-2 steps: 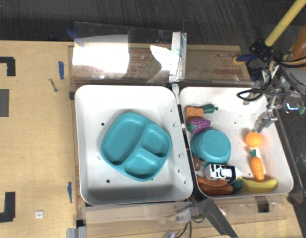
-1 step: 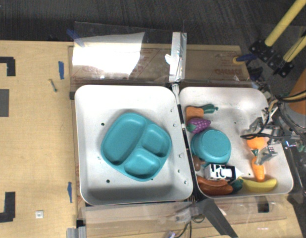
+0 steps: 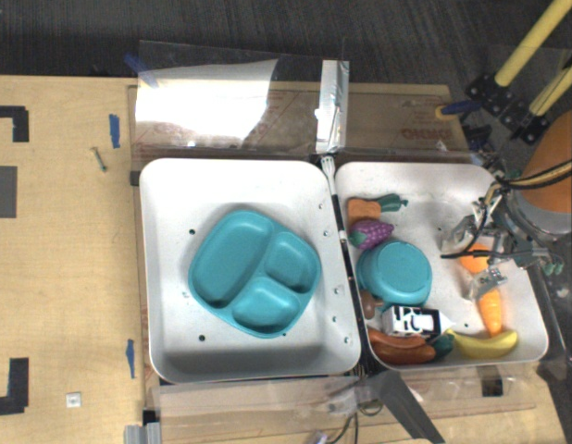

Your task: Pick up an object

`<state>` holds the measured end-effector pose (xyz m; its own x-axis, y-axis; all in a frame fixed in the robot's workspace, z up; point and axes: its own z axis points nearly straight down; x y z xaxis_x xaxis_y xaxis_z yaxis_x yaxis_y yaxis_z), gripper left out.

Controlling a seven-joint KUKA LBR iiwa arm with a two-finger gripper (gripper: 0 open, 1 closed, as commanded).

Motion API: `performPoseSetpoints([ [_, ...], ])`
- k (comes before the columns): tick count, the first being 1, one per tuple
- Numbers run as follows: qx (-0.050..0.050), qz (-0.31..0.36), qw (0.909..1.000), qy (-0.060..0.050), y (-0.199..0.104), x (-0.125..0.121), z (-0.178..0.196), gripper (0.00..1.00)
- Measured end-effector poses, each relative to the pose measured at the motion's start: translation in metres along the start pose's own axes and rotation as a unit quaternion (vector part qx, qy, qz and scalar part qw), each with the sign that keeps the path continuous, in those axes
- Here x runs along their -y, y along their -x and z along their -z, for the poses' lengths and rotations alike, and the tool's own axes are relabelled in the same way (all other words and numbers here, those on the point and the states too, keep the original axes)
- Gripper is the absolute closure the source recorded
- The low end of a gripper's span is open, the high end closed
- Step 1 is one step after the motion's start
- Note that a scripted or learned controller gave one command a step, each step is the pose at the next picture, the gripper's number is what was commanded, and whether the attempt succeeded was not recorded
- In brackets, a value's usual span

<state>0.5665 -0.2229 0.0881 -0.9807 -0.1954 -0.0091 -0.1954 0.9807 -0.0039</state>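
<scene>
The gripper (image 3: 473, 248) hangs at three o'clock in the right bin (image 3: 425, 178), jaw state unclear; it should centre over the carrot (image 3: 491, 309) at five o'clock, then descend straight

A robotics lab: a plywood bench (image 3: 55, 276) marked with black tape squares carries two shallow white bins (image 3: 166, 192), one holding a teal divided plate (image 3: 254, 271), the other toy food. Grey carpet (image 3: 267, 7) lies beyond, with yellow rods (image 3: 540, 30) at the corner.
</scene>
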Motion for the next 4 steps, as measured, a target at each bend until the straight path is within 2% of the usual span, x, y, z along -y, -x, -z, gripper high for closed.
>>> performPoseSetpoints([
  [1,0.0,-0.088,0.9961,0.0,-0.052,-0.01,0.001,0.0],
  [2,0.007,-0.087,0.9962,-0.003,-0.047,-0.01,0.014,1.0],
  [3,0.0,-0.347,0.9378,0.0,-0.001,0.0,0.0,1.0],
  [4,0.003,-0.361,0.9324,0.001,0.079,-0.05,0.104,1.0],
])
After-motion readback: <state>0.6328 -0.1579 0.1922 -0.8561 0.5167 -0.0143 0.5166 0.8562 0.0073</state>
